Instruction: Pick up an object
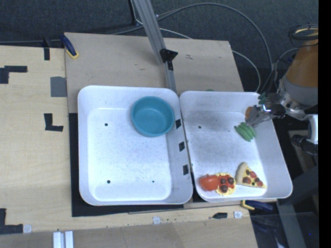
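Gripper (257,114) sits at the right bin's (217,107) far right rim, hanging just over the edge, reaching in from the arm (302,71) with its orange band. How its tips stand is too small and blurred to make out from here, cannot tell. Green toy (245,132), ribbed, maybe a vegetable, lies inside the right bin just below and beside the gripper tip; whether they touch is unclear, and nothing shows it clamped. Pizza slice toy (251,176) rests flat at the right bin's near right corner. Red and yellow toy food (217,183), round pizza-like piece with a red lump on its left, lies just left of the slice against the right bin's near wall. Blue bowl (152,116) stands upright in the left bin (98,154), at the far corner nearest the right bin. Both bins touch side by side on the bench (31,97).
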